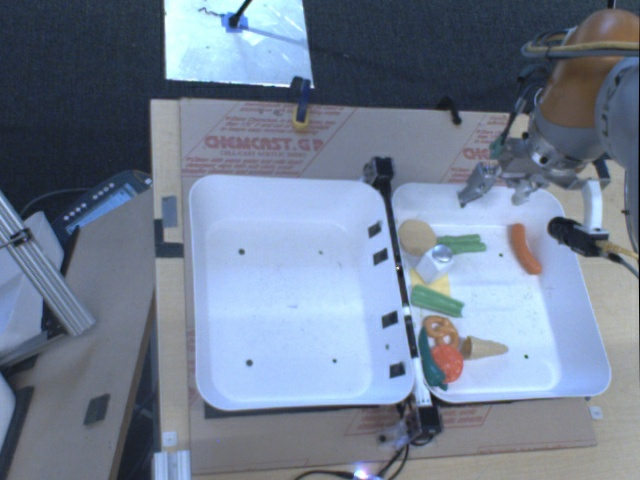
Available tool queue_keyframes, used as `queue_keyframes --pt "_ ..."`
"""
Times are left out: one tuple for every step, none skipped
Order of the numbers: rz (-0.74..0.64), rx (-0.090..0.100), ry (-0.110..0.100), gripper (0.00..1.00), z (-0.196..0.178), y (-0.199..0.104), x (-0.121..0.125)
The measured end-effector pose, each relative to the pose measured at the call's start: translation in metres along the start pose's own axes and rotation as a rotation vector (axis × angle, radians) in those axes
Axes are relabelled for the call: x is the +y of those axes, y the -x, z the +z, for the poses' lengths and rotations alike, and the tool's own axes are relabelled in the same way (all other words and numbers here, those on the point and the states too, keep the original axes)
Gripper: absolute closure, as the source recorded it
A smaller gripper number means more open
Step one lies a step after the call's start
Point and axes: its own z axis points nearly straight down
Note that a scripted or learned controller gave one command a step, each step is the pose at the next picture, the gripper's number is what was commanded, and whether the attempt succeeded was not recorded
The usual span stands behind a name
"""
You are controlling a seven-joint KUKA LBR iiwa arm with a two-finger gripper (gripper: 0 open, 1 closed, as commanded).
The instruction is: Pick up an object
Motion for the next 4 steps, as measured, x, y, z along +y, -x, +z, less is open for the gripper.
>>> queue_keyframes --pt "0.004 0.003 -0.012 0.00 0.087 0.003 -0.085" --pt "-0.007 0.000 0.010 0.00 0.100 -0.031 0.009" --pt "-0.004 -0.001 0.007 1.00 0.088 -0.029 0.006" --pt "0.003 -0.006 0.019 1.00 -0.134 0.020 0.006"
